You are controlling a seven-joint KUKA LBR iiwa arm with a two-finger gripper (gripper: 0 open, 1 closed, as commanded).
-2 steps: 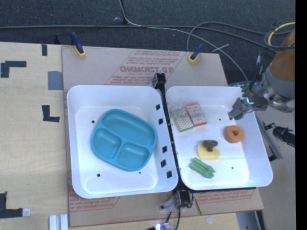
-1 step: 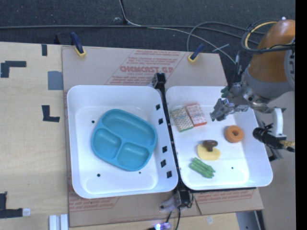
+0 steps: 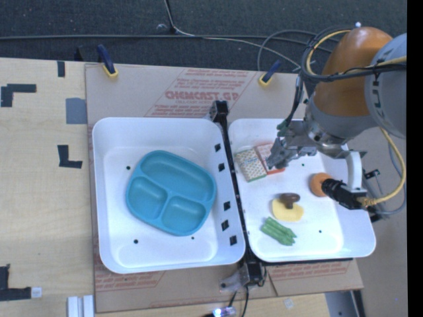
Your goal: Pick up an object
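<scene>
hovering my gripper (image 3: 283, 156) low in the right bin (image 3: 357, 243), at the patterned packet (image 3: 251, 164); fingers' state i cannot tell. blue tray (image 3: 170, 191) sits left.

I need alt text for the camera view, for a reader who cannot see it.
A grey robot arm's gripper hangs over the right bin, above a small patterned packet. A yellow piece, green beans and an orange item lie nearby; the left bin holds a blue divided plate.

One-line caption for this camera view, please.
KUKA arm's gripper low over a patterned packet in the right bin; blue divided plate in the left.
</scene>
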